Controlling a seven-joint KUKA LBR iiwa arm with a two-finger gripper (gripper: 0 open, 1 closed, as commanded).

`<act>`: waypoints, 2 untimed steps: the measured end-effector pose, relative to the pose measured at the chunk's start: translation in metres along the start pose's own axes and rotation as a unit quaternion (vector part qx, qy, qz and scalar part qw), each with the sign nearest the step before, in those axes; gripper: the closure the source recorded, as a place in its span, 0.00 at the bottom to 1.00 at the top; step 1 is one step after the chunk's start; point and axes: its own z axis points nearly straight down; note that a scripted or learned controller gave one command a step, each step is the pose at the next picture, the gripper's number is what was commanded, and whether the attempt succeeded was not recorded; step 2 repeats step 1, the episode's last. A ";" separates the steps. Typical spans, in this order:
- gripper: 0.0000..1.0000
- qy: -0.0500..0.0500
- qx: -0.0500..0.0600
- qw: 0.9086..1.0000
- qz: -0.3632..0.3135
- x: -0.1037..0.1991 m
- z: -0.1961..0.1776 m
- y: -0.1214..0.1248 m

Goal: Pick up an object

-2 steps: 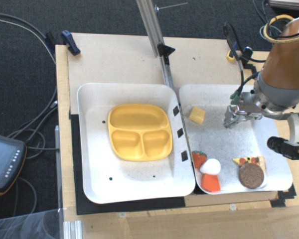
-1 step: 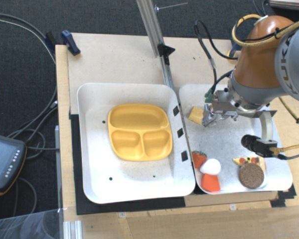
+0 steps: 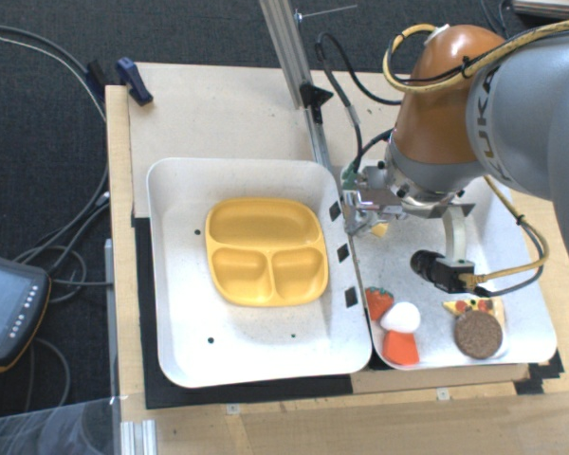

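My gripper (image 3: 362, 209) hangs over the far left part of the right bin (image 3: 536, 282), close to the wall shared by the two bins. A small pale yellow object (image 3: 380, 227) peeks out just beneath it; whether it is held is hidden by the wrist. Toward the near left corner of the right bin lie a red strawberry (image 3: 379, 301), a white egg-shaped piece (image 3: 402, 317) and an orange piece (image 3: 401, 348). A brown round cookie (image 3: 479, 334) and a pizza slice (image 3: 473, 305) lie to their right.
A yellow divided tray (image 3: 266, 250) sits in the middle of the left bin (image 3: 171, 254). A metal pole (image 3: 286, 27) rises behind the bins. Cables and a black connector (image 3: 437, 268) hang from the arm over the right bin.
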 end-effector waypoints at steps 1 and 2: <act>1.00 0.000 0.000 1.000 0.000 0.050 0.009 0.017; 1.00 0.000 0.000 1.000 0.000 0.050 0.009 0.017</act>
